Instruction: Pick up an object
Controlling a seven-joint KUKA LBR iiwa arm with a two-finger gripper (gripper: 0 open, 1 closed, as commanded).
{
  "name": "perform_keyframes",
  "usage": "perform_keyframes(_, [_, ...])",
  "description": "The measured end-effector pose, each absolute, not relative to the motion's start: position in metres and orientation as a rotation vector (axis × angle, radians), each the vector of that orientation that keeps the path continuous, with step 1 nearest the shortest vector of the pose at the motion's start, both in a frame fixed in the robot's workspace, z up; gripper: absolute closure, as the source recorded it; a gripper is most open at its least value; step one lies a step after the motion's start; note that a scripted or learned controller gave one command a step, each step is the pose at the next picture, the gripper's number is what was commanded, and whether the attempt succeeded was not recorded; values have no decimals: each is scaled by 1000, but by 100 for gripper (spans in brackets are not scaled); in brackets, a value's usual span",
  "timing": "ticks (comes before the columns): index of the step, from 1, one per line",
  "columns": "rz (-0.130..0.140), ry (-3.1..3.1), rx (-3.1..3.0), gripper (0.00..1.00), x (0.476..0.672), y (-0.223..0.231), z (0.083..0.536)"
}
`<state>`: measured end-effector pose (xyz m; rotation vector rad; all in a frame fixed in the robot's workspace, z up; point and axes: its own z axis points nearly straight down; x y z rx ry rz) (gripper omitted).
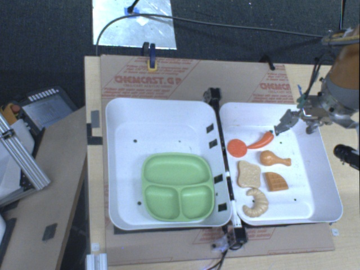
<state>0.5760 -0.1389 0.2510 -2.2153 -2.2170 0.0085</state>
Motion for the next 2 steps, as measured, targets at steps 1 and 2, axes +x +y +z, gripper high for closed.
perform_keyframes(1, [-1, -2226, -2219, 0, 578, -139, 257])
perform_keyframes(2, [3, -2221, -2218, 0, 578, -140, 194])
